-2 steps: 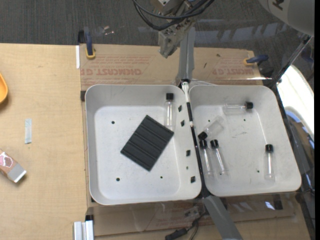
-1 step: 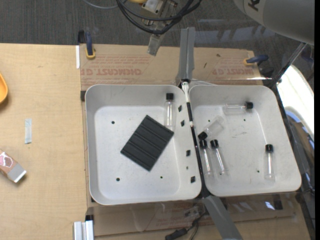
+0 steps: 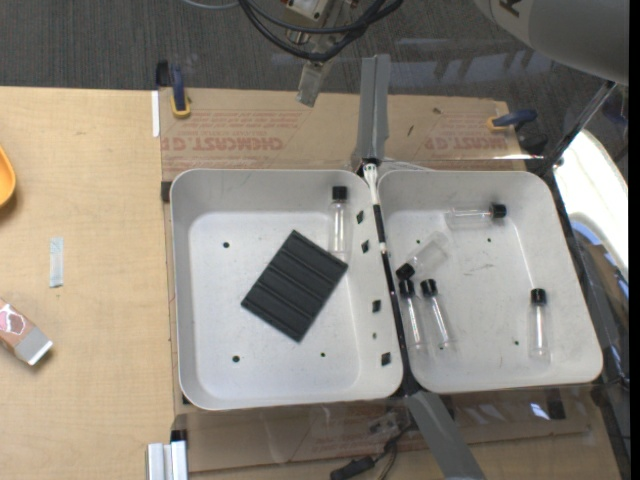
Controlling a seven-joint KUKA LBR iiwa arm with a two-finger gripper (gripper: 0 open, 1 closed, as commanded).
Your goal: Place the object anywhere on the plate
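Plate: black ribbed plate (image 3: 294, 285) lies flat in the left bin (image 3: 200, 368), turned on a diagonal, near the middle. Nothing rests on it, so the task looks not yet started.
Objects: clear vials w/ black caps. One vial (image 3: 338, 218) stands along the left bin's right wall, cap toward the back, just beside the plate's upper corner but apart from it.
Right bin (image 3: 570, 358): two vials (image 3: 425, 313) side by side near the divider, a single vial (image 3: 539, 323) toward the right wall, another (image 3: 472, 214) lying crosswise at the back. One more maybe mid-bin, glass too faint to be sure.
Arm: grey arm (image 3: 560, 13) sits at the top right corner, high above the bins, prob. parked out of the way so the camera sees both bins.
Gripper: fingers not visible, so can't tell if released or clenched; no vial seen carried.
Next move (guess): the left-bin vial is closest to the plate, but hugging the wall leaves little finger room.
Risk: round glass could roll off the plate's ridges.
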